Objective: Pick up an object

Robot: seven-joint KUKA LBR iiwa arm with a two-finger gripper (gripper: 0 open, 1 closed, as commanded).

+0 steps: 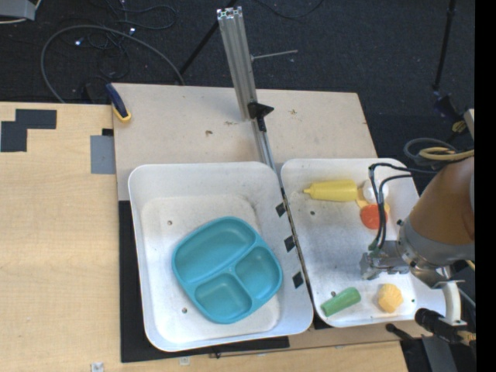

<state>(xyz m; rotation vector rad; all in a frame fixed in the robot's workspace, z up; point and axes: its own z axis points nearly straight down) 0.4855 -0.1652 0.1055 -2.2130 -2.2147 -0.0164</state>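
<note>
The right bin (pixel 325 239) holds a yellow squeeze-bottle shape (pixel 333 191) at its far side, a small orange-red ball (pixel 371 216) to the right of it, a green cylinder (pixel 340 301) near the front rim and a yellow lumpy piece (pixel 390 297) at the front right. My gripper (pixel 376 268) is low in this bin, between the orange-red ball and the yellow piece, just above the bin floor. The arm's orange band (pixel 449 200) covers the bin's right side. Nothing shows between the fingertips.
The left bin (pixel 155 200) bears a teal divided tray (pixel 226 268). An aluminium post (pixel 240 60) rises behind the bins where they meet. Black cables (pixel 384 180) loop from the wrist over the right bin's far corner.
</note>
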